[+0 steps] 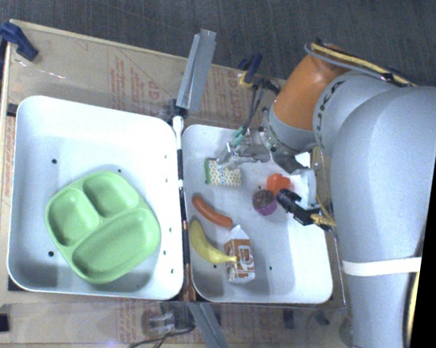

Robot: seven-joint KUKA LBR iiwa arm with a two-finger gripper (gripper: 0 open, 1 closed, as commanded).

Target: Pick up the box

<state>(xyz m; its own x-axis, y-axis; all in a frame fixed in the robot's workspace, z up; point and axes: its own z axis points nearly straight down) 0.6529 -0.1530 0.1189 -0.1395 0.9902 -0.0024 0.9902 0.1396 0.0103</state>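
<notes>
Nearest you, in the left shallow white bin [41,116], sits one pale green plastic plate with three compartments [103,225], and that's all you've got on that side.

Move to the right shallow white bin [311,283] and count with me. At the near end lies one brown-and-white printed packet [241,262], touching one yellow banana [209,246]. Just beyond, one reddish-orange sausage-shaped toy [212,211]. Further along, one small purple cup-like piece [264,201] with one small orange piece [278,182] right behind it.

Now your target: one small white box with a speckled green pattern [224,174], lying flat on the bin floor near the far left corner. It's not lifted, so the pick is all left to do.

Your silver two-finger gripper [232,153] hangs right over the box's far edge, tips close to it or touching. From this slant I can't tell you if the fingers are spread or closed, nor whether they straddle the box. Expect closing and lifting yet to come.
</notes>
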